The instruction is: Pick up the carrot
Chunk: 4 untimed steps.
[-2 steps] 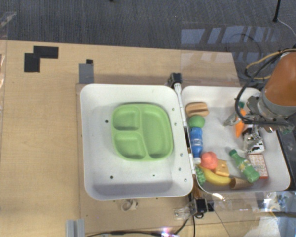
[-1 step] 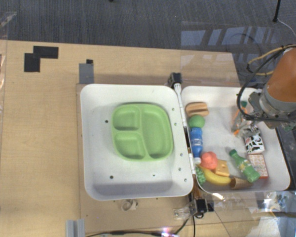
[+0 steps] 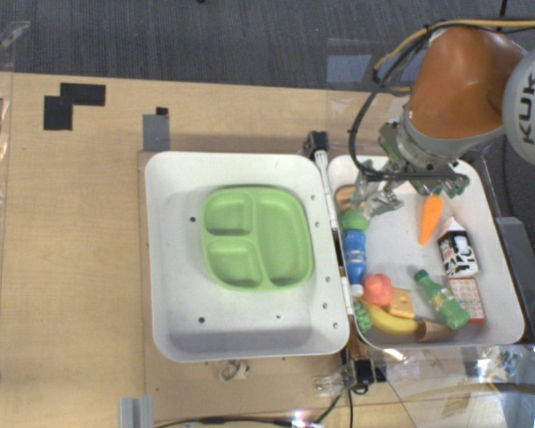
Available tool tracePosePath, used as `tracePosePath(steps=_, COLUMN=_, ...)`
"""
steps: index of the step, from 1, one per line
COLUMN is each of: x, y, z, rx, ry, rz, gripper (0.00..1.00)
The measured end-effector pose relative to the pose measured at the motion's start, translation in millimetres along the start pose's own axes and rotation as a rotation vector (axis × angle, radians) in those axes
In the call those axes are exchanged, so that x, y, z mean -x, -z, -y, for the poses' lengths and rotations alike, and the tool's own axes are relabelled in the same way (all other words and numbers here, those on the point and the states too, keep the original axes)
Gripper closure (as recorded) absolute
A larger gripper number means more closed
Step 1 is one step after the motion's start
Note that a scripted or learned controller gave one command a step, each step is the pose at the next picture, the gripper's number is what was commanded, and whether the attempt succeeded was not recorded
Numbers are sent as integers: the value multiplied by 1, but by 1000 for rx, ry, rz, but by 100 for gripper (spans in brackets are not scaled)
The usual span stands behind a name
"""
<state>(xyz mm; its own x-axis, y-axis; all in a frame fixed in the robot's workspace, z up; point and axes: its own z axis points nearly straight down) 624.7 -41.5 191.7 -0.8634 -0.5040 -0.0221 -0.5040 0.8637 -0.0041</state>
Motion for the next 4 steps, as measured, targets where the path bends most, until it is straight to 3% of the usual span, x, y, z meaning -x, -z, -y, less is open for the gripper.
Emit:
tracePosePath(steps=1, x=-6, y=-3, z=6, rx=-1, ry=-11, rz=-8, gripper=0)
tracePosePath(steps=2, x=-52, y=7, z=50, rx=-2, ry=139, rz=-11, gripper=0)
tracePosePath(steps=3, x=-98, y=-100, z=91, rx=-6, ry=203, rz=-6, gripper=0)
tracePosePath(steps=4, x=-58, y=-101, z=156, rx=-4, ry=-30, rz=-6, gripper=0)
